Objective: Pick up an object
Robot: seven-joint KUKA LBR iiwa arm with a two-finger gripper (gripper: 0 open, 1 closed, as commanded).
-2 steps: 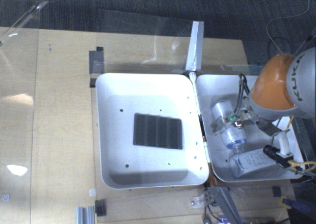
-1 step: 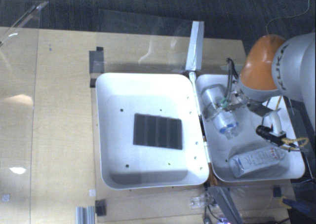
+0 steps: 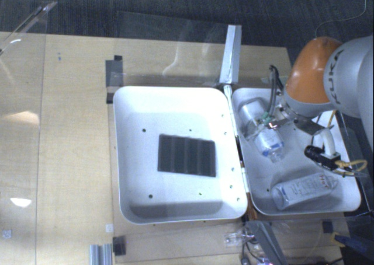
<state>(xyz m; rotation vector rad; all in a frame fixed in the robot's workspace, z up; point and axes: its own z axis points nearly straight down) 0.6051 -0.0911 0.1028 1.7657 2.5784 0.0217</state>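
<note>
In the left bin (image 3: 131, 159) a dark ribbed rectangular pad (image 3: 187, 155) lies flat near the middle. The right bin (image 3: 350, 199) holds a clear plastic bottle (image 3: 270, 142) with a bluish label, lying at a slant in its upper left part. A flattened clear package with a red and white label (image 3: 304, 189) lies along the near side. My gripper (image 3: 266, 122) hangs low over the upper end of the clear bottle, under the orange band (image 3: 310, 77) of the arm. Glare and clutter blur the spot where gripper and bottle meet.
A black fitting with yellow cables (image 3: 322, 157) sits over the right bin's right side. An upright metal post (image 3: 231, 53) stands behind the gap between the bins. A clear panel (image 3: 35, 129) covers the bench's left part.
</note>
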